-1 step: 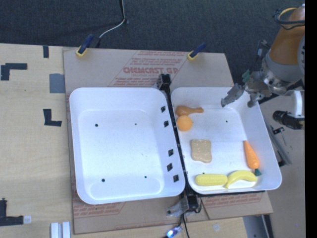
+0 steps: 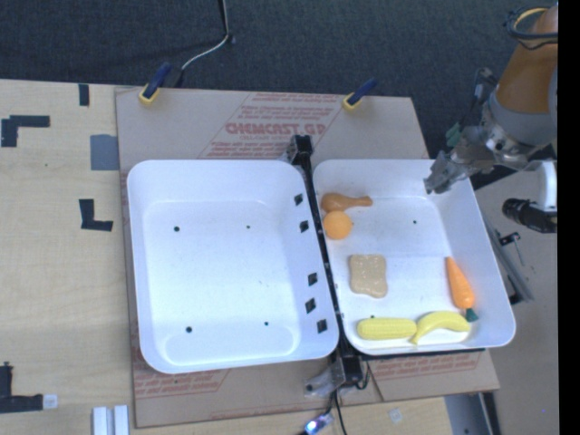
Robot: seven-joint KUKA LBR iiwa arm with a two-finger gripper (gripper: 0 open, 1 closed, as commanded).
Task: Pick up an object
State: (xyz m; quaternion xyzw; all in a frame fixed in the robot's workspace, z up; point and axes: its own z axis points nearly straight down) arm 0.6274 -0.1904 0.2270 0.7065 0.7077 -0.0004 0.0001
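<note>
Wooden bench bears cardboard sheet, two white bins.

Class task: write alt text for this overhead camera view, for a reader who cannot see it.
The gripper hovers at the far right rim of the right bin, which holds a drumstick, orange, toast slice, carrot, corn cob and banana. Beside it sits the left bin.

Both bins appear smooth, glossy white plastic; beneath them, a matt brown cardboard sheet; left of the bins, the benchtop is probably pale wood.
</note>
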